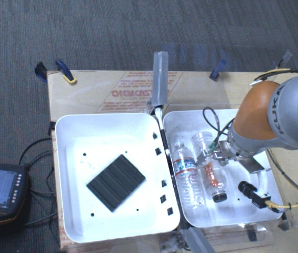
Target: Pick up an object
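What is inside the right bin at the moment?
The right bin holds two clear bottles lying down: a water bottle and a reddish-filled bottle, its far end by the hand. The arm hides the floor beneath it.

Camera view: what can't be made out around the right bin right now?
All in the camera view:
- gripper: whether it grips anything; the arm covers it.
- reddish-filled bottle: its upper end, under the gripper.
- water bottle: label print, too small.
- right bin: right side, behind the arm.

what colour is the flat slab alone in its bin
Black, ridged; the slab shows in the camera view.
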Tool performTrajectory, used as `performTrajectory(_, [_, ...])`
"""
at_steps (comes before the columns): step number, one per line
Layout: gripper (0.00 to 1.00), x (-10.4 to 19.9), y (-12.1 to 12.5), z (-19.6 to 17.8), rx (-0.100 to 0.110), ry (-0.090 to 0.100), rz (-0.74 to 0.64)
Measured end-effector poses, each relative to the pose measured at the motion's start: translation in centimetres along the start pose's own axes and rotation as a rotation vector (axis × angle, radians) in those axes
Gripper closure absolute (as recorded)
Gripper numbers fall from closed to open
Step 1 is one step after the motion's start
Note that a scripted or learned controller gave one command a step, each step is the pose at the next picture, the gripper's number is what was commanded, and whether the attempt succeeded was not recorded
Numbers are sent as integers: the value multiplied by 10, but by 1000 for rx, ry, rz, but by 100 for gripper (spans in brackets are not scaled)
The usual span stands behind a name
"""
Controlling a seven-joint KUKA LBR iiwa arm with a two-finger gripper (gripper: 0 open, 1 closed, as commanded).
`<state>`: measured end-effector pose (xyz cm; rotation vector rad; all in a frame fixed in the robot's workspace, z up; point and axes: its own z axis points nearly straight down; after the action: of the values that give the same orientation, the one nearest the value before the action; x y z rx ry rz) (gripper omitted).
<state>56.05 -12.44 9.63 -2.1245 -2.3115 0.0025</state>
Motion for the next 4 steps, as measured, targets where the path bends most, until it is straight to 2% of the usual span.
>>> performTrajectory(1, [0,17,-16,-47,2,2,153])
performTrajectory(2, [0,0,-25,10,-1,-2,28])
performTrajectory(3, [0,-22,26,10,-1,2,-57])
performTrajectory(4, [100,-22,26,1,1,5,-55])
